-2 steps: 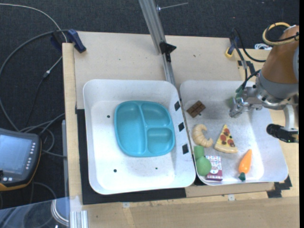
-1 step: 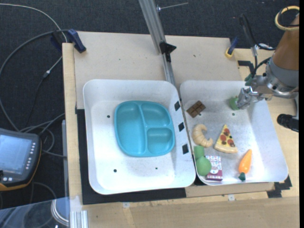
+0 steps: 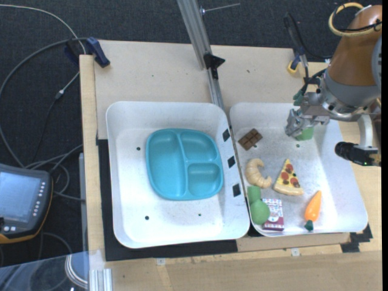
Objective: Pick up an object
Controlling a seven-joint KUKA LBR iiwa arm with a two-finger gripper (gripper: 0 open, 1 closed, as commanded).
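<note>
Worktop (image 3: 151, 71): pale board bearing two shallow white bins side by side.

Left bin (image 3: 124, 162): holds one blue divided plate (image 3: 183, 163), lying flat near the bin's middle.

Right bin (image 3: 339, 180): holds the small items.
- Brown chocolate piece (image 3: 250, 139), near the bin's upper left.
- Croissant (image 3: 257, 171), pale tan, just below the chocolate piece.
- Pizza slice (image 3: 288, 178), lying flat to the right of the croissant, apart from it.
- Carrot (image 3: 312, 208), orange with a green tip, near the lower right.
- Green pear-like fruit (image 3: 258, 207), at the lower left by the bin wall.
- Small red and white carton (image 3: 274, 214), touching the green fruit on its right side.
- Small green object (image 3: 304, 132), at the upper right, partly covered from above.

Arm (image 3: 354, 59): grey with an orange band, entering from the right. Its end effector (image 3: 299, 126) sits low over the right bin's upper part, directly at the small green object (whether it is open or closed, and whether it has hold of the object, cannot be told from this angle).
</note>
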